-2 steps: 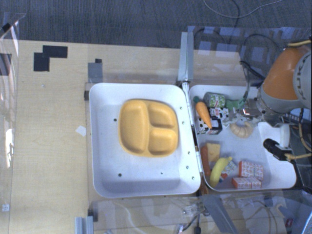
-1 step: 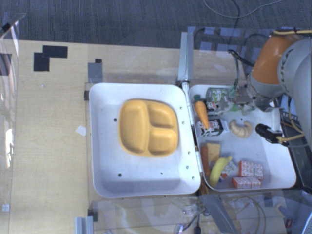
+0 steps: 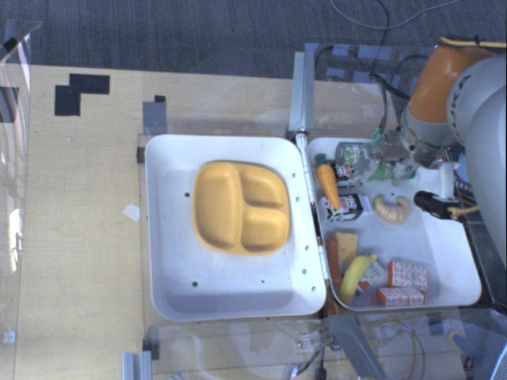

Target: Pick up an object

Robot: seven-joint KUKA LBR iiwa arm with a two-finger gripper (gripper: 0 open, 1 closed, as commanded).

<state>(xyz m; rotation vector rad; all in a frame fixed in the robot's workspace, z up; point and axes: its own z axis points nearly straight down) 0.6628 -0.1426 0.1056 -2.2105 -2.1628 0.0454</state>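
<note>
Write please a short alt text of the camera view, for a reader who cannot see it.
A grey robot arm reaches from the right over the right white bin, which holds a carrot, a banana, a croissant and small packages. The left white bin holds a yellow divided tray.

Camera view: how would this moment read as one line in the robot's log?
arm: over right bin far end | tool: by clear bottle | carrot, croissant, banana: lying in bin | left bin: yellow tray

Glossy white plastic bins (image 3: 170, 291), matt yellow tray (image 3: 240, 207), pale wooden bench (image 3: 79, 252)
</note>
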